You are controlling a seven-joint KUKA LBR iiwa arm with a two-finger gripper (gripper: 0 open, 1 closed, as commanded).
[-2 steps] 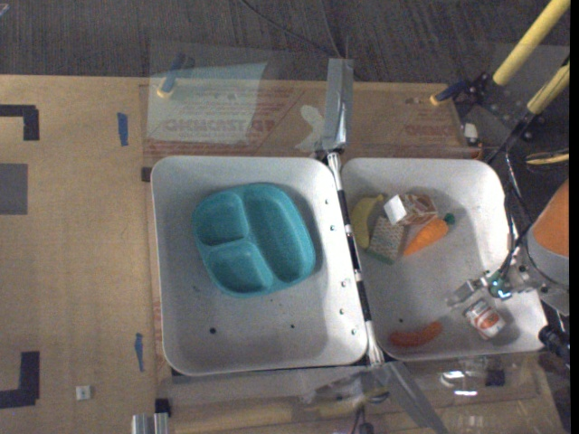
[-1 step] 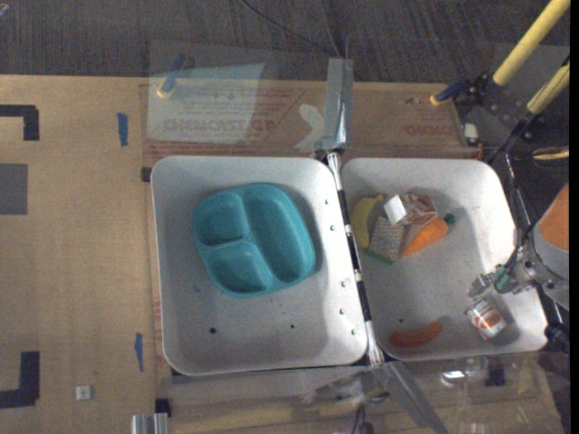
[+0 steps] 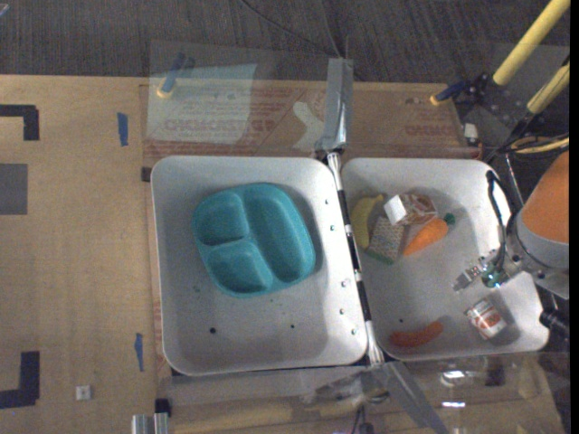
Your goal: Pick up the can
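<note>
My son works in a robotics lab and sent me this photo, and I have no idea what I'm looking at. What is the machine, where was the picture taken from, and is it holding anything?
One fixed camera looks down at a slant on a wooden bench bearing two shallow white bins. The machine is a grey robot arm with an orange band, reaching in from the right; its small metal two-finger gripper hangs over the right bin.

The left bin holds a teal plastic plate with three compartments. The right bin holds a small cluster: a yellow banana-like toy, a brown printed carton and an orange carrot-shaped toy. Near the front lie an orange-red sausage-shaped toy and a small can with a red and white label, which the arm is meant to pick up.

The can lies in the bin just below the gripper, so nothing is held.
</note>
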